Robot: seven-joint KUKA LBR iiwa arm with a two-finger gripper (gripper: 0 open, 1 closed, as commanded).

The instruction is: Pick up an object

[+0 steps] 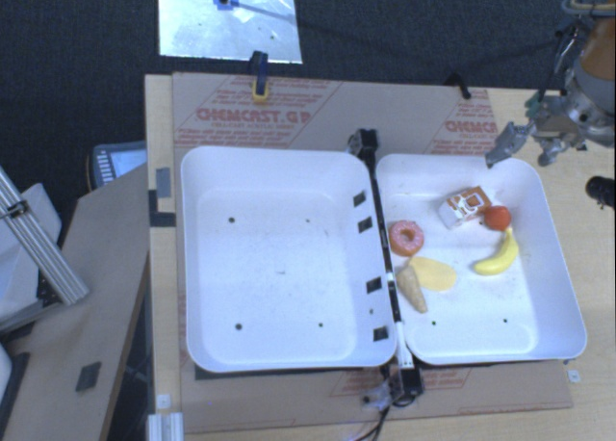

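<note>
Grey metal end effector [531,143], seemingly cabled.

Foil sheet [229,4] beyond printed cardboard [289,107], yellow clamp [260,90] on its edge

A single fixed camera hangs above the tabletop [577,237] and looks down at a slant, facing toward 12 o'clock. It stands far enough back to take in both white bins whole: the left bin [279,165] and the right bin [539,333] sit side by side at mid-frame. The arm [592,73] enters at 2 o'clock.
</note>
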